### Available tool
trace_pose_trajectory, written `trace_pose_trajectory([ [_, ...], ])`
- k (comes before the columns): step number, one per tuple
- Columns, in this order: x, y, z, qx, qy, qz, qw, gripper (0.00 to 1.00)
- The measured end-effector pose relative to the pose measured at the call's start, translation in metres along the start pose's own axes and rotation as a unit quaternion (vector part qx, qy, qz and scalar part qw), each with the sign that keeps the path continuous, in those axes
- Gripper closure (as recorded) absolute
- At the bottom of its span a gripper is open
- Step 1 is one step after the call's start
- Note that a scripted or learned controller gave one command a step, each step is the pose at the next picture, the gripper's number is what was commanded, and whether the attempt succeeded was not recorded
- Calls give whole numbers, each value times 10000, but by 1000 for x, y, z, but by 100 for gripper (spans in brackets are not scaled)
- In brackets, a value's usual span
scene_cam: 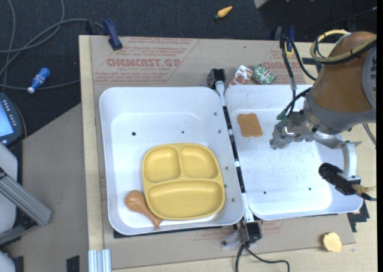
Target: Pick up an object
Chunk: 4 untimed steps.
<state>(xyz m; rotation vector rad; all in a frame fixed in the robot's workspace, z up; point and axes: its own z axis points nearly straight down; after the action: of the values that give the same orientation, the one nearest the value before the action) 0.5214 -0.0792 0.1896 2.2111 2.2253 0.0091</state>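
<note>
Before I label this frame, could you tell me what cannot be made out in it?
- Gripper, camera view: small and seen from above under the wrist; finger state unreadable.
- Small packets behind the right bin: too small to identify.
- Tan drumstick toy: partly tucked under the yellow divided plate.

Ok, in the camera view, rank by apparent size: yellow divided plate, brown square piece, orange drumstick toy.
1. Yellow divided plate, by far the largest.
2. Orange drumstick toy.
3. Brown square piece.
The last two look close; the plate hides part of the drumstick.

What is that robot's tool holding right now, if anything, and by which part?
Nothing that shows. The tool hangs over the right bin, beside the brown toast slice, which lies flat on the bin floor, apart from it.
</note>
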Motion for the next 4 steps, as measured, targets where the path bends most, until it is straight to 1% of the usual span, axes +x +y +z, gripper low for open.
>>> trace_pose_trajectory([
  [1, -4, -1, 5, 34, -5, 32, 10000, 0],
  [2, -40, 64, 33, 12, -21, 30, 10000, 0],
  [3, -14, 97, 110, 41, 5, 17, 10000, 0],
  [4, -31, 133, 106, 9, -15, 22, 10000, 0],
])
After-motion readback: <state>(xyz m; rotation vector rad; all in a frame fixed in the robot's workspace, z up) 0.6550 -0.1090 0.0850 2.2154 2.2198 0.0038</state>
